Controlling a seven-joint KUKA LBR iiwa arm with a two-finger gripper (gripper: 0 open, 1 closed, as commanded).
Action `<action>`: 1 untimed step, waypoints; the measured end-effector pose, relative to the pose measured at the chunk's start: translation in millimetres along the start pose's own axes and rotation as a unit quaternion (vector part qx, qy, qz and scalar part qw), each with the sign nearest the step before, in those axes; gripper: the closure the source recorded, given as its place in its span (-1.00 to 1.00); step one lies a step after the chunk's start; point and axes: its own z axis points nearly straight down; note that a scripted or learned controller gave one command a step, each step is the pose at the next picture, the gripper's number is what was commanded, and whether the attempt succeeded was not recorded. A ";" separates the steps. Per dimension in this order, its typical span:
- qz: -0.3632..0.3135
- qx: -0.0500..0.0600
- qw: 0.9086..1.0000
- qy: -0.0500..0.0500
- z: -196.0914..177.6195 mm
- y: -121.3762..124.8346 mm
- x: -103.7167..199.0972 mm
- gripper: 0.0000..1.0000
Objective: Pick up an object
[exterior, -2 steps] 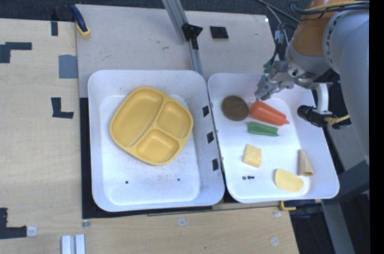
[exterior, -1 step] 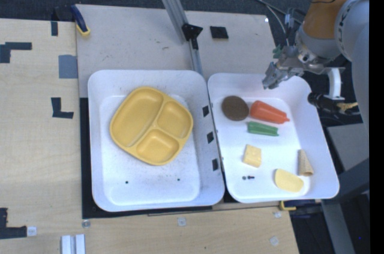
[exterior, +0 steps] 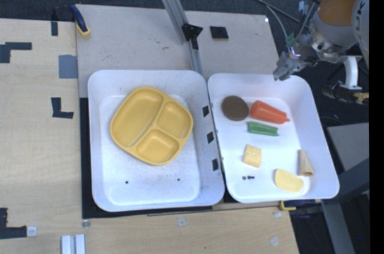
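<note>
**Objects lying loose in right bin, gripper off at far rim**

Objects all in the right bin (exterior: 318, 127), none lifted: brown disc (exterior: 235, 108) at the far left, touching or nearly touching an orange tapered piece (exterior: 268, 113); just below, a flat green strip (exterior: 263, 129); nearer, a pale yellow block (exterior: 252, 156); at the near right, a tan cone (exterior: 305, 163) beside a yellow rounded slab (exterior: 288, 181). Tiny dark specks (exterior: 248, 177) near the block, too small to identify.

Gripper (exterior: 283, 71) dark and small against the bench (exterior: 138, 36), poised over the right bin's far rim, well apart from every object; open or shut, impossible to tell. Arm (exterior: 339, 0) cut off by the top right corner.

Left bin (exterior: 102, 145) carrying a yellow divided plate (exterior: 152, 125).
</note>
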 end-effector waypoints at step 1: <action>0.000 0.000 1.000 0.000 -44.3 5.6 3.8 1.00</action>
